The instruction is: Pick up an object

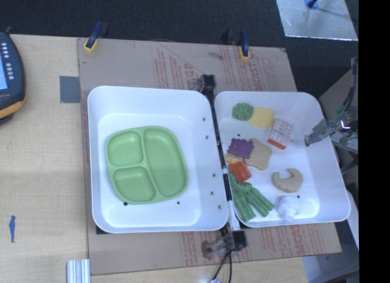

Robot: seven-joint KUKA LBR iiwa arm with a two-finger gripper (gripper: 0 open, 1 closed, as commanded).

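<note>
1. Landmark: the right bin (317, 108), which holds all the loose items.
2. Gripper (309, 140) sits at the right bin's right rim, about mid-height, tips pointing left into the bin. Whether the claw is released or clenched cannot be told (too small and dark here); nothing shows between its tips.
3. Nearest item to the claw: a red-and-white packet (280, 132), left of it, apart from it.
4. Upper part of the bin: green round piece (242, 111) touching a yellow piece (262, 117).
5. Near the bin's left wall: purple piece (240, 148) beside a tan slice (259, 154), orange piece (239, 170) below them.
6. Lower part: green beans (251, 199), croissant (287, 180), white lump (289, 206).
7. The left bin (97, 102) holds a green divided plate (146, 164).
</note>
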